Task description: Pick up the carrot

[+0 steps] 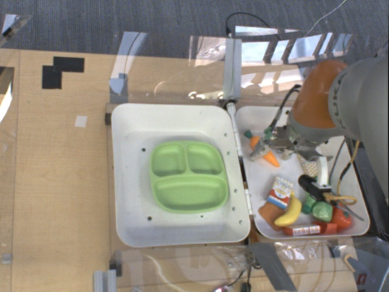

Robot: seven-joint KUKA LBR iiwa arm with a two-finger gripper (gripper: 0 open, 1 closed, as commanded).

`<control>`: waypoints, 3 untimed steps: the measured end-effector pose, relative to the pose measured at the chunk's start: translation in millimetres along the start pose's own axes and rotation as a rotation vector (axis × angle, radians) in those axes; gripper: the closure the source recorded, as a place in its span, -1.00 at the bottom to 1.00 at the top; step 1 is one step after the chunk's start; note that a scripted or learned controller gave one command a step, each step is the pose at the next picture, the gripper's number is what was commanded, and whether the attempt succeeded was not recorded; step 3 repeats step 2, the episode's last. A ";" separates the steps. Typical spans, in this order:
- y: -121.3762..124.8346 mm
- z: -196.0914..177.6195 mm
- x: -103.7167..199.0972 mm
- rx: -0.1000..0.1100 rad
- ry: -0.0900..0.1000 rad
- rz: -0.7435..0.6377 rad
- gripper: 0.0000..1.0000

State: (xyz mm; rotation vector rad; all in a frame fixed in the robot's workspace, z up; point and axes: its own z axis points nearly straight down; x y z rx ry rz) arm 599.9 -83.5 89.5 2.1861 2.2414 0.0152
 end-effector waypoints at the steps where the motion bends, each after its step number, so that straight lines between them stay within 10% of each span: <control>1: 2.5 -12.3 2.3 -0.006 0.003 -0.001 1.00; 2: 38.8 -96.9 75.5 0.007 0.003 -0.217 1.00; 3: 38.8 -96.9 75.5 0.007 0.003 -0.217 1.00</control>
